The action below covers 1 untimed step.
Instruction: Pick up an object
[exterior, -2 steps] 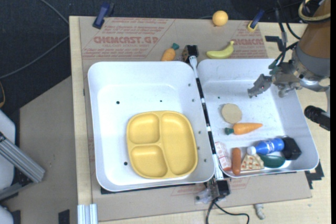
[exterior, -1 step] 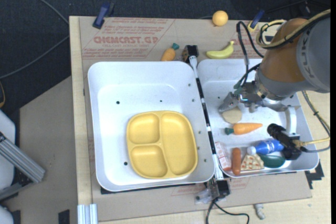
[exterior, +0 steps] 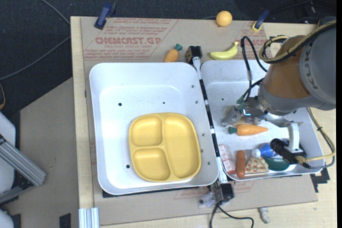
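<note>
The right bin [exterior: 224, 80] holds a toy carrot [exterior: 251, 129], a brown sausage [exterior: 241, 163], a toast-like slice [exterior: 257, 165], a small blue item [exterior: 265, 152] and a teal item [exterior: 278, 165], all in its near half. My gripper [exterior: 235, 114] is low in this bin, just above and left of the carrot's green end. The wrist above hides much of it, and nothing can be seen between its fingers. A yellow divided plate [exterior: 164, 145] lies in the left bin [exterior: 109, 88].
On the board behind the bins lie a banana [exterior: 224, 52], an orange ball [exterior: 224, 18], a small orange toy [exterior: 172, 55] and a black piece [exterior: 193, 52]. Blue clamps [exterior: 104, 16] grip the board's far edge. A pinkish packet [exterior: 225, 156] rests near the divider.
</note>
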Motion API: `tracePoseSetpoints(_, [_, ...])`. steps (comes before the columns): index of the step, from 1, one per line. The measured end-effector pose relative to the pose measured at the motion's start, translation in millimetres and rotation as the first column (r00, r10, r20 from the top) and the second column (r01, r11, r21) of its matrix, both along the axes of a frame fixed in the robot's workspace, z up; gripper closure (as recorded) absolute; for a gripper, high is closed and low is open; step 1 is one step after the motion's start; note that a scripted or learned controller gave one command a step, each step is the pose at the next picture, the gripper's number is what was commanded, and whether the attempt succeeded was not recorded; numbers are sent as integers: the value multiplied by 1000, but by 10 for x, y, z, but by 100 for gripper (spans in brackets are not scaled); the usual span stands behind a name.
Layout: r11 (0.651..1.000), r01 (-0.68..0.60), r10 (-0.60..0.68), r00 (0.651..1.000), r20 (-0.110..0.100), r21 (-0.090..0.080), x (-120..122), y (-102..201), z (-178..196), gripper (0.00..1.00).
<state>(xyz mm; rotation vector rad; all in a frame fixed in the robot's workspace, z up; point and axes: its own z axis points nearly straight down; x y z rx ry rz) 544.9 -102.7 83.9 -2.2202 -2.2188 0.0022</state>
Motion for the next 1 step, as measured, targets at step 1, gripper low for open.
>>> tracePoseSetpoints(1, [1000, 0, 0, 1000, 1, 0, -146, -16, 4, 0])
